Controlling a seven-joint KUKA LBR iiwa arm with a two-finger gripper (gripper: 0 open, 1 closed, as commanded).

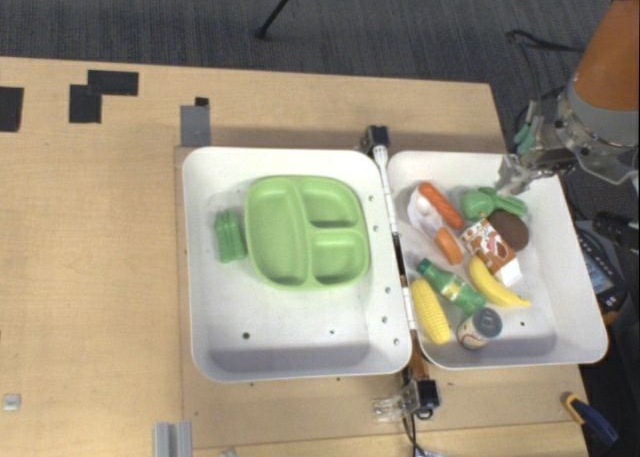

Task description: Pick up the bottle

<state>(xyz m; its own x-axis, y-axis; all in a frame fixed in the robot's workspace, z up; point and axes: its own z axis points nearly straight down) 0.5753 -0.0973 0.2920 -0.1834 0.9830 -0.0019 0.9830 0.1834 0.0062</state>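
Approach step. Grey two-finger gripper [515,173] hovers over right white bin [580,345] far corner. Green plastic bottle [448,283] lies mid-bin between corn and banana, untouched. Next: traverse toward bottle, descend.

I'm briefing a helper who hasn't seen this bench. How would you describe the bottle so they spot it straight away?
Look in the right bin of the two white ones, in its near half. The bottle lies on its side there, slanting between the corn cob and the banana. It is the small green thing with a yellow band, unlike its all-yellow neighbours.
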